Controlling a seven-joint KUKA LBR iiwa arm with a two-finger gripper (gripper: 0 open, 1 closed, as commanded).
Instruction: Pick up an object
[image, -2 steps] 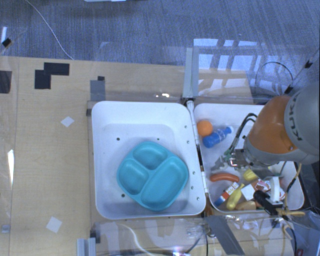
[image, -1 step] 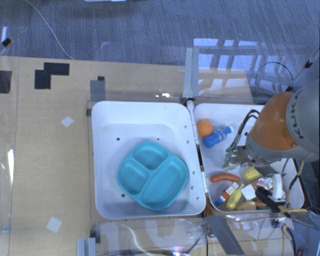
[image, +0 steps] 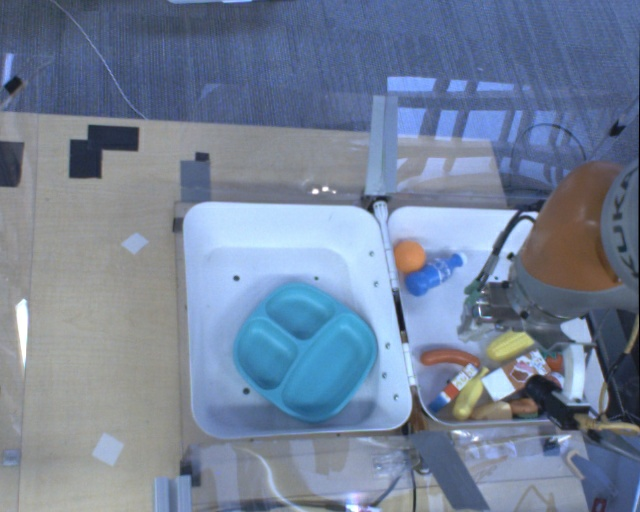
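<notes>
Toys (image: 487, 385) fill right bin (image: 440, 235).

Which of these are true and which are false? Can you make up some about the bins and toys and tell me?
1. The blue plate lies in the left bin. True.
2. The orange ball sits on the blue plate. False: it lies in the right bin, next to the blue bottle.
3. The plate has three sections. True.
4. The red sausage lies in the left bin. False: it lies in the right bin.
5. The gripper is over the right bin. True.
</notes>
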